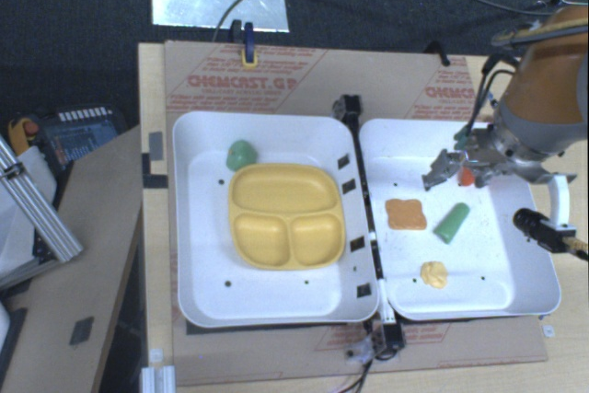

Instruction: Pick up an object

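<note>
My gripper (pixel 453 168) hangs over the upper middle of the right bin (pixel 525 285), reaching in from the right. A small red thing (pixel 467 178) shows right at the gripper, partly hidden by it; I cannot tell whether it is held. Below the gripper on the bin floor lie an orange-brown flat piece (pixel 405 214), a green cylinder (pixel 452 223) lying at a slant, and a small yellow lump (pixel 433 273).
The left bin (pixel 198 281) holds a yellow divided plate (pixel 282 214) with a round green thing (pixel 241 154) just behind it. A black divider with clips (pixel 361 198) runs between the bins. The bench drops away beyond the bins.
</note>
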Controlling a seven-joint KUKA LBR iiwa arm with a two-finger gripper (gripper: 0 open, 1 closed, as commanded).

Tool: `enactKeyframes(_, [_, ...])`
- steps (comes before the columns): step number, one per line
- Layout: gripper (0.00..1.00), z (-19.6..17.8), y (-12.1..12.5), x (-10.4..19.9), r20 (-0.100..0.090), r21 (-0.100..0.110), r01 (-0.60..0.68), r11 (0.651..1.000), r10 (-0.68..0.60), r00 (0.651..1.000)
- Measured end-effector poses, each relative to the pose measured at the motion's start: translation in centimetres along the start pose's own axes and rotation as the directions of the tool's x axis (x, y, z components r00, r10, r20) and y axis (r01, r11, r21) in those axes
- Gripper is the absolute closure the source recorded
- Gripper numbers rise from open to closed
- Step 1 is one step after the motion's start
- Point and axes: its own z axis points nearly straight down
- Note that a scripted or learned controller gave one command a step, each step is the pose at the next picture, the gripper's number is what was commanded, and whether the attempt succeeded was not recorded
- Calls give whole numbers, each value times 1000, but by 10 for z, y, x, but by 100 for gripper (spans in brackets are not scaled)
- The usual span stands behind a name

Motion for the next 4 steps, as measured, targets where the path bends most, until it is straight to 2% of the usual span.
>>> enactKeyframes(1, [0,-5,2,0,1,-11,2,1000,-2,1000])
enactKeyframes(3, [0,102,-10,12,-1,-6,-1,1000,1,1000])
enactKeyframes(4, [0,137,-10,13,0,-7,-1,1000,1,1000])
